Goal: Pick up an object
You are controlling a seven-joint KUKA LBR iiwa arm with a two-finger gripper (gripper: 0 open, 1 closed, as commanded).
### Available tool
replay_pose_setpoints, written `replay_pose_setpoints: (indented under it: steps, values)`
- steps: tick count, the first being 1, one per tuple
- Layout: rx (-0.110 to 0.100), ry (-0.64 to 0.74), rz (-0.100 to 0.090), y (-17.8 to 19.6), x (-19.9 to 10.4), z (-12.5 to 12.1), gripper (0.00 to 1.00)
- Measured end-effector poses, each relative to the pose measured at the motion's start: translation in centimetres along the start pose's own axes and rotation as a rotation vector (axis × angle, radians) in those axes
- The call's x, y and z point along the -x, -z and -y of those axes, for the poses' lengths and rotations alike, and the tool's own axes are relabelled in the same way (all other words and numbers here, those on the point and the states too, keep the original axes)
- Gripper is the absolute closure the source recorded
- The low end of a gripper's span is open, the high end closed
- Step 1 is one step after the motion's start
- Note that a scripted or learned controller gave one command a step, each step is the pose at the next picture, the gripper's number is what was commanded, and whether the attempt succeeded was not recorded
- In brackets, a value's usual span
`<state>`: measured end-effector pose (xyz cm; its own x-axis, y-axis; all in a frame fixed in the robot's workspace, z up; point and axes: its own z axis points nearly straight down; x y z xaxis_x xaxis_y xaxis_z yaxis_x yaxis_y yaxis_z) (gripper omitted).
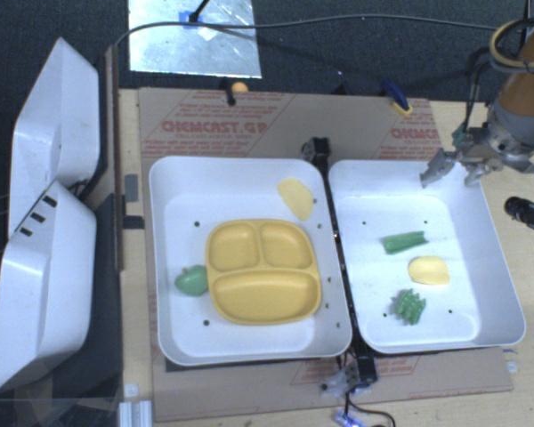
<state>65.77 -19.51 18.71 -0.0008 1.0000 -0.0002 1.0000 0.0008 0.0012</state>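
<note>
In the right bin (pixel 454 205) lie a green bean-like stick (pixel 403 241), a pale yellow lump (pixel 428 270) and a small green leafy piece (pixel 408 307). The left bin (pixel 173 194) holds a yellow divided plate (pixel 262 269), a green rounded piece (pixel 192 280) at the plate's left, and a pale yellow oval piece (pixel 295 197) near the bin's back right. My gripper (pixel 454 169) hovers over the right bin's far right corner, well behind the objects. Its two fingers stand apart, open, with nothing between them.
Brown cardboard (pixel 249 118) lies under both bins. A shiny metal sheet (pixel 194 23) lies at the back, and white housings (pixel 44 212) stand to the left. Cables (pixel 338 25) run across the dark floor behind the bench.
</note>
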Motion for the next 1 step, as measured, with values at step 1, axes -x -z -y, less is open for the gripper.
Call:
replay_pose_setpoints:
  steps: [1]
  values:
    - [0.003, -0.003, 0.001, 5.1, -0.93, 9.87, 0.0]
